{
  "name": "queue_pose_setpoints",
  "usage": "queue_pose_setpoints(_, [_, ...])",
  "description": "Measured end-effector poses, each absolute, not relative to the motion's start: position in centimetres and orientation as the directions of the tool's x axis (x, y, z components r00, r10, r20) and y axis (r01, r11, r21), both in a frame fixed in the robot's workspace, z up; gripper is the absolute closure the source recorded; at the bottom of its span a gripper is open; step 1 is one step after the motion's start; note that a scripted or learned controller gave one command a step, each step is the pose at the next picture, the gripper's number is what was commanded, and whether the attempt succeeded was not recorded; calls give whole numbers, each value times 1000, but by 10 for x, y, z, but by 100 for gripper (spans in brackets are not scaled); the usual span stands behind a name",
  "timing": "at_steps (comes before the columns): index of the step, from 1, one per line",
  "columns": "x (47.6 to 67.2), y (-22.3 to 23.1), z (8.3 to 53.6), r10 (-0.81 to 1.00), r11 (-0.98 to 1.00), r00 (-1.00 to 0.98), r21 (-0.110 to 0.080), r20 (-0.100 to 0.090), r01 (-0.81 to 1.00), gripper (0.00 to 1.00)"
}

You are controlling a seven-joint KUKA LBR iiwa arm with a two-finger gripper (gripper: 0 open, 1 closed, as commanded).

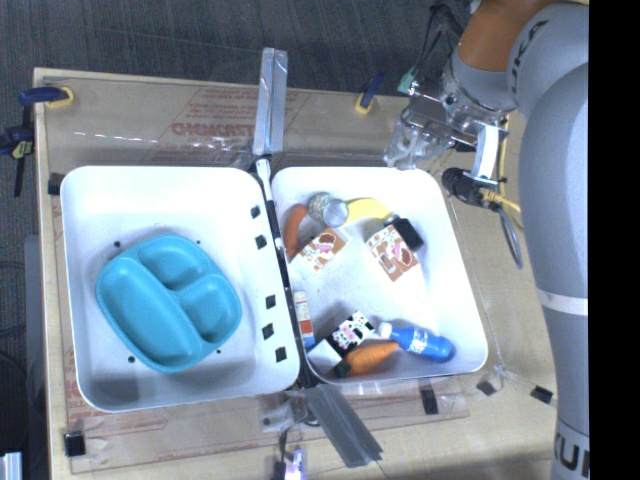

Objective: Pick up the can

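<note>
The can (326,208) lies in the right bin (462,268) near its far wall, its silver end facing up. It rests between an orange-brown item (294,226) on its left and a yellow item (366,209) on its right. My gripper (416,148) hangs above the bin's far right corner, up and to the right of the can and well apart from it. Its pale fingers stand open with nothing between them.
The right bin also holds two small printed cartons (322,250) (393,251), a black block (407,233), a black-and-white carton (350,333), a carrot (370,358) and a blue bottle (425,345). A blue divided plate (168,301) lies in the left bin (80,198).
</note>
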State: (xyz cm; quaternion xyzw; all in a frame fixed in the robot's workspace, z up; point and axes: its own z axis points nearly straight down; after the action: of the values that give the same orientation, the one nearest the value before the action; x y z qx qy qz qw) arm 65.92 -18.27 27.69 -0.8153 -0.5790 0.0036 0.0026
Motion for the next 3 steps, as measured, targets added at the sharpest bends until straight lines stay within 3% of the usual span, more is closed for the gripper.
queue_pose_setpoints(1, [657,-70,200,941,-340,340,-7,-2,940,100])
queue_pose_setpoints(2, [592,-126,171,937,-349,349,-6,-3,937,100])
queue_pose_setpoints(3, [477,-123,224,903,-429,429,-5,-2,903,100])
